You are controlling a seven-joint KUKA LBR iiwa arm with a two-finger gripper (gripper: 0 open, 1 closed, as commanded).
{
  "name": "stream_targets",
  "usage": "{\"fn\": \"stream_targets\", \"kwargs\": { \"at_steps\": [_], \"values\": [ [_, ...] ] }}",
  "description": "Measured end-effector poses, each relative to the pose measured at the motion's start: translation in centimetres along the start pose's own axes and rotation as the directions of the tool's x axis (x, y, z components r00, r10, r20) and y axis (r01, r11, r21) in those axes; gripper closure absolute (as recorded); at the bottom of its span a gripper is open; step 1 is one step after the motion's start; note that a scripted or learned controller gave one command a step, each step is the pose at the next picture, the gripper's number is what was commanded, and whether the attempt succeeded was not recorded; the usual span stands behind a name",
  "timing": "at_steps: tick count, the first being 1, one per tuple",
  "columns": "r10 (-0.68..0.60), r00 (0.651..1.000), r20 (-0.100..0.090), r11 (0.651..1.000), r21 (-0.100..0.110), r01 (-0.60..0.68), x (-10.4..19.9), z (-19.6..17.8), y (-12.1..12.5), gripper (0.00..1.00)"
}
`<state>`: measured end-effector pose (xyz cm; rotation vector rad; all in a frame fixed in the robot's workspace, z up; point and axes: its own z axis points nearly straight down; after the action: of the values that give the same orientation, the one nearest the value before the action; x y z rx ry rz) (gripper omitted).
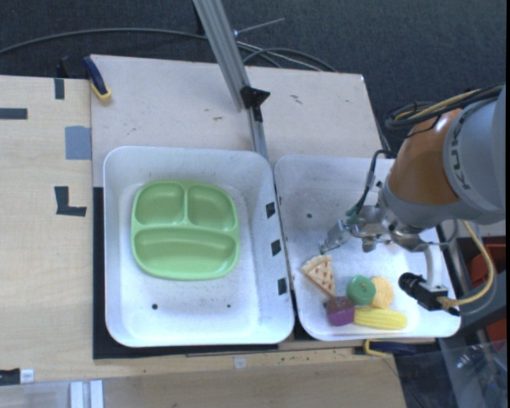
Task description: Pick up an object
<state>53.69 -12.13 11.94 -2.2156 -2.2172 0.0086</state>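
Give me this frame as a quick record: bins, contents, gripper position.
left bin: holds a green divided plate
right bin: toy food bunched at its near end
items: pizza slice, green round piece, purple piece, corn cob, orange-yellow piece
gripper: over the right bin, just above the pizza slice in the view
holding: nothing seen between its fingers

One fixed camera looks down at a slant from above the bench (195,100), far enough to take in both white bins (119,253) side by side. The arm (459,160) enters from the frame's right.
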Motion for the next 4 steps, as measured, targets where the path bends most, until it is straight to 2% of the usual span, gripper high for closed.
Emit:
{"fn": "stream_targets", "kwargs": {
  "at_steps": [1,2,4],
  "values": [
    [-0.001,1.0,0.002,1.0,-0.008,0.001,0.0,3.1,0.0,0.0],
    [-0.002,1.0,0.001,1.0,-0.007,0.002,0.1,2.0,0.0,1.0],
    [-0.001,1.0,0.002,1.0,-0.014,0.001,-0.1,-10.4,-0.7,1.0]
  ]
}}
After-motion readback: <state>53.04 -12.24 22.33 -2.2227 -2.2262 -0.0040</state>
